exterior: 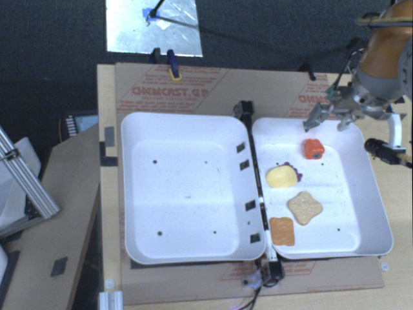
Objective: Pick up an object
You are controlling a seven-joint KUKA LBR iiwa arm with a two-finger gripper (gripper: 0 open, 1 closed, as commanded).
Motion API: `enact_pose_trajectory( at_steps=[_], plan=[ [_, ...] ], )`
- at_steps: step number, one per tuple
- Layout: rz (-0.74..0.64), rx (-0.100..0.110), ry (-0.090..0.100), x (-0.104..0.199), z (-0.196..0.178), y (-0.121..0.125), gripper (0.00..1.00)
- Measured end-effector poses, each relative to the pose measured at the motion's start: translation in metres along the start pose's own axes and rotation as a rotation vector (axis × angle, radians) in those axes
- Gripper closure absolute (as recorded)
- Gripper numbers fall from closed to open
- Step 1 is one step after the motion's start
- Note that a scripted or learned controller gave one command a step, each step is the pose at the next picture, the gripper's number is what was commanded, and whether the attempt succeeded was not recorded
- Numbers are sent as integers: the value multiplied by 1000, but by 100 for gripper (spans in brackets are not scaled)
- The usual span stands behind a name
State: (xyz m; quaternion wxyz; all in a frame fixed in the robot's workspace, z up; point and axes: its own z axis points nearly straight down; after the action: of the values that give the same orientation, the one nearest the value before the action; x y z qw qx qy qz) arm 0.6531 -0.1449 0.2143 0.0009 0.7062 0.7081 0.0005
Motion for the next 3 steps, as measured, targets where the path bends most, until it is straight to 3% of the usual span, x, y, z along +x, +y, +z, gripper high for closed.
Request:
enact_pose_trajectory(
  at_steps=[1,2,3],
  plan=[
    [1,7,2,-2,117,12,0],
    [-5,-10,0,36,11,18,0],
    [-4,-20,-3,40,-159,18,0]
  ],
)
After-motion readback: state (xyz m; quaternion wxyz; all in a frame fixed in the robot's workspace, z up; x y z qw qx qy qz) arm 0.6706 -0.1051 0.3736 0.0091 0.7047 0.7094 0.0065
